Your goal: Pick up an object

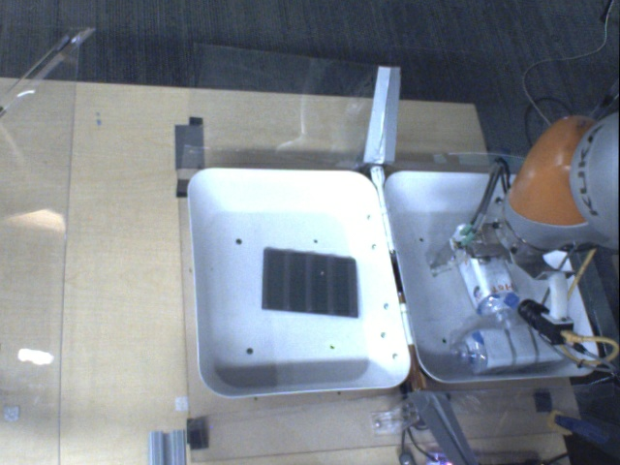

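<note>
Picking is unfinished: beside the right white bin, clear plastic bottles lie under the gripper, whose opening I cannot tell.

We see two white bins on a pale wood-coloured bench; the left bin carries a dark grey rectangle marked with darker lengthwise stripes; small dark dots speckle its white floor; the right bin is the same white, shaded grey along its lower wall; in it lie clear plastic bottles with bluish tints and a white label bearing red marks; the arm is grey with an orange band; black and yellow cables run beside it; the floor beyond the bench is dark blue-grey carpet
</note>
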`<state>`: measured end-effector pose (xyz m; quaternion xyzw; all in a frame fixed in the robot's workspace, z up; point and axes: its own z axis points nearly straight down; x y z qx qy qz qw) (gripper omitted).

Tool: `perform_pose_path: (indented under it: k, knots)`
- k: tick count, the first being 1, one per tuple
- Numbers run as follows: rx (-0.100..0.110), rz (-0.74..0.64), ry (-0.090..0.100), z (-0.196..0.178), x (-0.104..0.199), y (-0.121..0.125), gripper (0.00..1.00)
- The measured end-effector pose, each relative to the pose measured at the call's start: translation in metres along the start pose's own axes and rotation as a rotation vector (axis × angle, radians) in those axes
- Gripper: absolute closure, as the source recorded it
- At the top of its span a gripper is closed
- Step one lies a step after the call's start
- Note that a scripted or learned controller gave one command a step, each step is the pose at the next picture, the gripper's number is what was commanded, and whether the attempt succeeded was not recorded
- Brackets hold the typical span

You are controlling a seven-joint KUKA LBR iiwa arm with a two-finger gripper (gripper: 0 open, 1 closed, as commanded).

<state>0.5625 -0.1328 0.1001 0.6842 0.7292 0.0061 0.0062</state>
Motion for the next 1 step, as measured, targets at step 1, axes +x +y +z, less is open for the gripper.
perform_pose_path:
  k: [1]
  knots:
    - [0.011,-0.098,0.002,-0.0848,0.0743,0.0581,1.00]
